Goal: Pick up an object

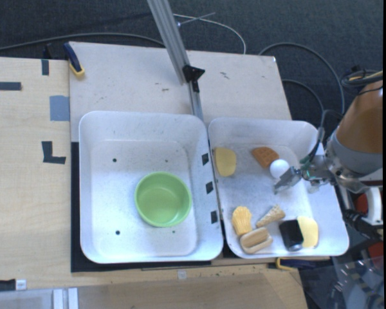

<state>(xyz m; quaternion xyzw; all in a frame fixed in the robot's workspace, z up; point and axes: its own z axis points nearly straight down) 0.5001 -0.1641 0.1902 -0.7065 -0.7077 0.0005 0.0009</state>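
White plastic bins sit side by side on the table (148, 76); the right bin (257, 129) carries the small items, while the left bin (90, 172) has a green bowl (163, 199). The gripper (288, 180) hangs low over the right bin, just beside a white ball (279, 168), with an orange-brown piece (265, 155) next to it. Whether its fingers are apart or together cannot be told at this size. The ball looks light, smooth and likely to roll or squirt out, so it would need a centred pinch across its widest part. The yellow piece (225, 161), corn-like cob (242, 221), bun-shaped toy (255, 239) and black block (291, 234) lie nearer the front.
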